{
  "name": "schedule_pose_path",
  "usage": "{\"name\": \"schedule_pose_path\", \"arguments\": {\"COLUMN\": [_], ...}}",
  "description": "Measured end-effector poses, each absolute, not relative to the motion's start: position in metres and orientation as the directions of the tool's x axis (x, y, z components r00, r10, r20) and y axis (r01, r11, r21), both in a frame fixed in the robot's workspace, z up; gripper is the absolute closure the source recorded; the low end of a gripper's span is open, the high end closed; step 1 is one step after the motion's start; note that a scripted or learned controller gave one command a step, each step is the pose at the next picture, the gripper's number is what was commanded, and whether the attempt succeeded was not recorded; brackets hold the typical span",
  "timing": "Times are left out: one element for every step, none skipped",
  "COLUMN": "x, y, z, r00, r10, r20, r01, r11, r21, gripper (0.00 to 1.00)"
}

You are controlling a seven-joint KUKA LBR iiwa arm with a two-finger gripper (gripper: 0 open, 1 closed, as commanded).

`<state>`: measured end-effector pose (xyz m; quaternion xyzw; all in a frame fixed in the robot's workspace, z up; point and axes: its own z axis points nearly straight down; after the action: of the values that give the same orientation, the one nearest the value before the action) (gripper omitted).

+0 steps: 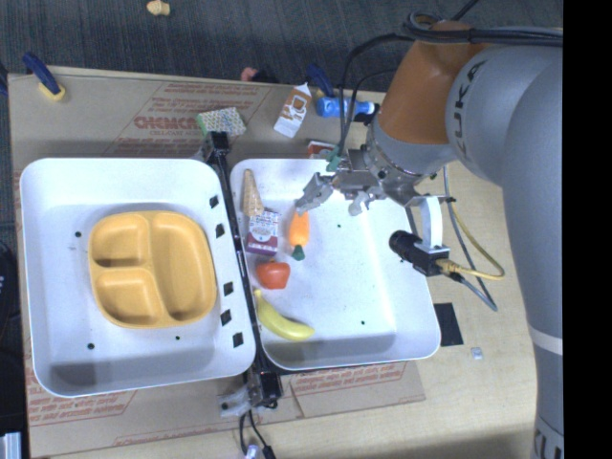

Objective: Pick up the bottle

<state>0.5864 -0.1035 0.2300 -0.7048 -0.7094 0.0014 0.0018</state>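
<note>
Right bin (411, 338): bottle (299, 229) just left of jaws (337, 197), jaws wide, unladen

The grey KUKA arm (516, 161) with its orange band (426, 94) is reaching in from the right, its wrist bending down and leftward. The two-finger metal gripper (335, 197) is hanging at the wrist's end, its jaws spreading apart with nothing between them. Black and yellow cables are trailing beside the wrist.
</note>
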Motion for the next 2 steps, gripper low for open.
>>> {"name": "schedule_pose_path", "arguments": {"x": [0.587,0.562], "y": [-0.103,-0.034], "z": [0.240,0.191], "r00": [-0.012,-0.021], "r10": [1.000,1.000], "r20": [0.001,0.000], "r01": [1.000,1.000], "r11": [0.012,0.021], "r21": [-0.007,-0.006], "gripper": [1.00,1.00]}}
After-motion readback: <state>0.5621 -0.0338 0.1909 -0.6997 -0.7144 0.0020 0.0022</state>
